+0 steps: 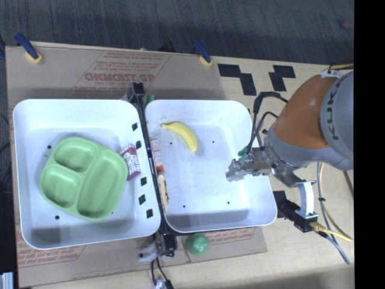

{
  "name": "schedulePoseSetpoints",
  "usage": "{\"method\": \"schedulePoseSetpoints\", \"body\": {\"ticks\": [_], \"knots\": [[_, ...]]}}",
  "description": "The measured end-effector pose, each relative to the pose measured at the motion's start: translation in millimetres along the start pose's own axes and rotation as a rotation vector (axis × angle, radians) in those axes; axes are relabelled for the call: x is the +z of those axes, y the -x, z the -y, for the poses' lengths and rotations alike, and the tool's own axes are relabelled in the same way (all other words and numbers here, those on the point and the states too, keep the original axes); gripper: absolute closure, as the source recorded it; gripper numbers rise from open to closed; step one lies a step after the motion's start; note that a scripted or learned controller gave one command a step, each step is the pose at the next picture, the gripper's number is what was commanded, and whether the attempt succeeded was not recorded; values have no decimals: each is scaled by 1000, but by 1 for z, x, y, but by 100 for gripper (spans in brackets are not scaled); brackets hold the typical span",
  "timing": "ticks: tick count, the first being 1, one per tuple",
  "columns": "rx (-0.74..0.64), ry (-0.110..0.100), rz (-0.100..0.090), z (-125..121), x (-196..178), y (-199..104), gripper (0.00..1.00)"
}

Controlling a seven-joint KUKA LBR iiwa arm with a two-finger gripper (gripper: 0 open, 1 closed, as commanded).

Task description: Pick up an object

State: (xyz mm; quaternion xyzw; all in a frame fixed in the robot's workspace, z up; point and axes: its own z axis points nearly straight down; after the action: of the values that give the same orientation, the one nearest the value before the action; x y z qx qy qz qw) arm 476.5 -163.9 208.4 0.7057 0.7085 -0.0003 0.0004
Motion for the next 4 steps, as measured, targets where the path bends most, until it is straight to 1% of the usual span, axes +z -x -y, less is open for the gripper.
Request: {"method": "schedulePoseSetpoints", "body": {"ticks": [1,2,3,4], "knots": [[0,0,0,0,2,19,100],[-3,0,-1,-1,-1,7,100],[-2,3,0,-1,-26,6,100],[-2,4,0,-1,-34,-7,100]]}}
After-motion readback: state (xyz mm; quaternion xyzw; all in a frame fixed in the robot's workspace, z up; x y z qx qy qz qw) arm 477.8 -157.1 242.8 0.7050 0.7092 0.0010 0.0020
